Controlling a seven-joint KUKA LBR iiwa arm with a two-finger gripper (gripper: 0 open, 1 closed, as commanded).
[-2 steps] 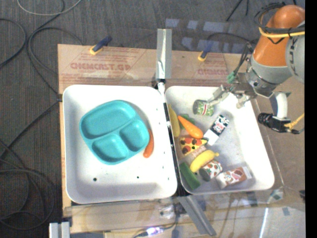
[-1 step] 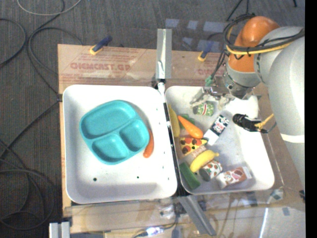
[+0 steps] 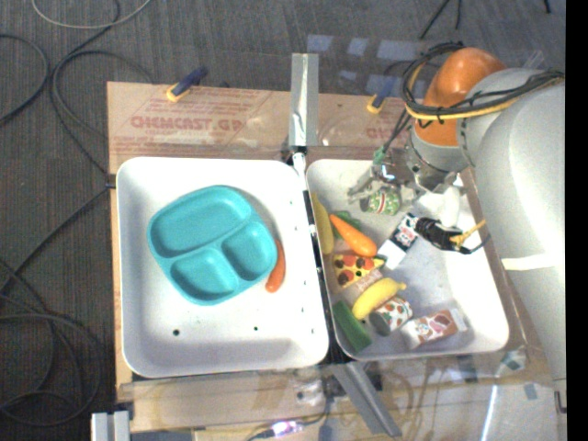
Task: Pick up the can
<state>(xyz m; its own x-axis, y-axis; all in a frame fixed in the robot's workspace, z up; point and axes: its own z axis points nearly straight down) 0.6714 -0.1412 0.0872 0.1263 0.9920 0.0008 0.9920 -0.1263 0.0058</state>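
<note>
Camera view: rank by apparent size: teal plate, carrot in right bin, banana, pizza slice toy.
1. teal plate, by far largest
2. carrot and banana: look alike in length, not ranking them
3. pizza slice toy, smallest

Gripper (image 3: 378,184) lowered, wrist bent, grasp state unclear

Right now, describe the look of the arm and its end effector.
The arm is bulky, rounded and pale grey, with a glossy orange band above the wrist. Black cables loop around that band. The end effector is small, dark metal.
</note>
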